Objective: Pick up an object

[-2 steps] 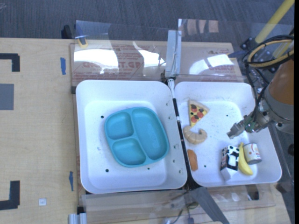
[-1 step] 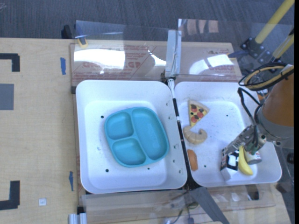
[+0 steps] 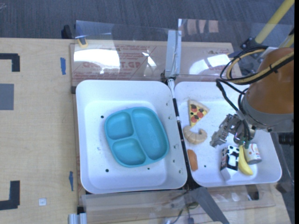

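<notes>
Gripper [image 3: 223,135] hangs low over right bin [image 3: 268,171], fingers slightly parted, nothing between them. Croissant [image 3: 195,135] just beside it toward divider, long axis roughly across bin. Pizza slice [image 3: 196,112] beyond croissant, hot dog [image 3: 192,160] nearer front edge. Banana [image 3: 244,161], black-and-white carton [image 3: 230,158], small can [image 3: 253,153] bunched on gripper's near side, close under wrist. Judgement: croissant easiest reach, short sideways shift. Blue divided plate [image 3: 135,136] sits alone in left bin [image 3: 88,125].

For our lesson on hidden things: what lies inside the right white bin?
The right white bin holds a toy pizza slice, a tan croissant, an orange hot dog, a yellow banana, a black-and-white carton and a small can. The gripper and arm cover part of its floor.
</notes>
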Motion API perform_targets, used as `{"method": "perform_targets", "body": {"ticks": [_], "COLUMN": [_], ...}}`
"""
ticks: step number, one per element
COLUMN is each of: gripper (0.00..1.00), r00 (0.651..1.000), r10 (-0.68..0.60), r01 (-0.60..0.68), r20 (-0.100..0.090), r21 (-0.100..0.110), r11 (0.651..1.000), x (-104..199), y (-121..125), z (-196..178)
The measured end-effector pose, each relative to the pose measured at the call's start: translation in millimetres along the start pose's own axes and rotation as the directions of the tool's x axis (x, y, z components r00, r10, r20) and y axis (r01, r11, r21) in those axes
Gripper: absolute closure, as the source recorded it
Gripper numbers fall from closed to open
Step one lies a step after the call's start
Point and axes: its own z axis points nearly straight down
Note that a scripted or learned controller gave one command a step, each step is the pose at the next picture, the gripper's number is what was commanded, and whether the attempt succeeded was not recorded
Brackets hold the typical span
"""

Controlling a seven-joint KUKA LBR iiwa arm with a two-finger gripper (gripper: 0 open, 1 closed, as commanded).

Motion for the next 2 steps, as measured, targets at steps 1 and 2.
{"method": "perform_targets", "body": {"ticks": [1, 2], "gripper": [1.00, 1.00], "r00": [0.983, 0.999], "r10": [0.184, 0.034], "r01": [-0.184, -0.034], "r20": [-0.007, -0.003], "r21": [0.004, 0.003], "r11": [0.983, 0.999], "x": [48, -76], "y": [58, 129], "z": [14, 34]}}
